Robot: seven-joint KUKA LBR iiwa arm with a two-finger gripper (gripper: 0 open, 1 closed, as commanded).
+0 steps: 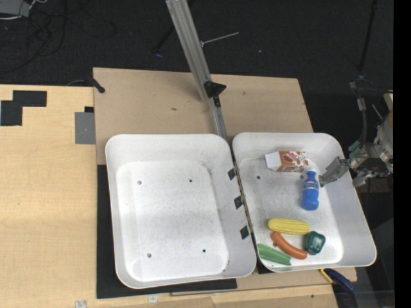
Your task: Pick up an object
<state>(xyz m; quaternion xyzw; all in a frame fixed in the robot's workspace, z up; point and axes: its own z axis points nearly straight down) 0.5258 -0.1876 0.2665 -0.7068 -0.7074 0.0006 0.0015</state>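
The right bin (350, 223) holds several objects. A blue bottle (310, 191) lies near its middle right, with a red and white snack packet (287, 160) just behind it. Toward the front lie a yellow corn cob (288, 226), an orange carrot (288, 246), a dark green cup (314, 242) and a green pod (274, 255). My gripper (347, 172) hangs over the bin's right rim, just right of the bottle. It is open, with nothing between its fingers (331, 171).
The left bin (122, 165) stands beside the right one, the two joined by black clips. A slanted metal rail (192, 50) runs from the back down to the bins' shared edge. Bare wooden bench surrounds both bins.
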